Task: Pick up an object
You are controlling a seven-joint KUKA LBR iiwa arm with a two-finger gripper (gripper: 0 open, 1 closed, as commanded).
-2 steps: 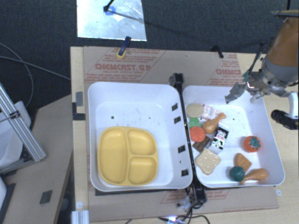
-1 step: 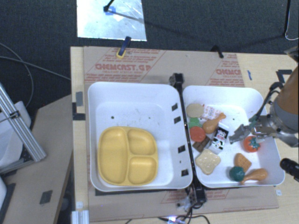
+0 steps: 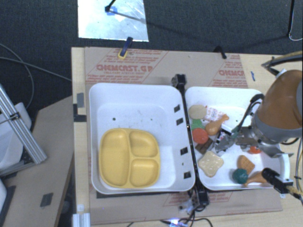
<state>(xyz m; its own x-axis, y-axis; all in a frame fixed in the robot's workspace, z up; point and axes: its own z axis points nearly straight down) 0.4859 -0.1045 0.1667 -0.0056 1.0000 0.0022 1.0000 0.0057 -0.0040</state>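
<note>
An overhead, slanted look at a bench with two shallow white bins side by side. The left bin (image 3: 137, 98) holds a yellow divided tray (image 3: 129, 157) with three compartments, lying toward the bin's near left part. The right bin (image 3: 222, 92) sits just beside the left one, their rims meeting along a black divider.

The grey robot arm (image 3: 284, 109), with its orange band, reaches over the right bin from the right. Its gripper (image 3: 221, 144) hangs low inside that bin, near the middle. Whether the gripper is open or closed cannot be told, and nothing can be seen held in it.

Small toy foods are scattered around the gripper. Toward the far left of it lies a beige round bun (image 3: 197, 111), with a red-and-white packet (image 3: 214, 113) just beside that. An orange drumstick-like piece (image 3: 217, 123) lies just above the gripper. To the gripper's left is a red tomato-like ball (image 3: 200, 135), with a green piece (image 3: 197, 124) touching its far side. Just below the gripper rests a cream toast-shaped piece (image 3: 210, 163). Nearer and to the right sit a teal ball (image 3: 240, 175), an orange cracker-like piece (image 3: 245, 162) and an orange carrot-like piece (image 3: 257, 177).
</note>
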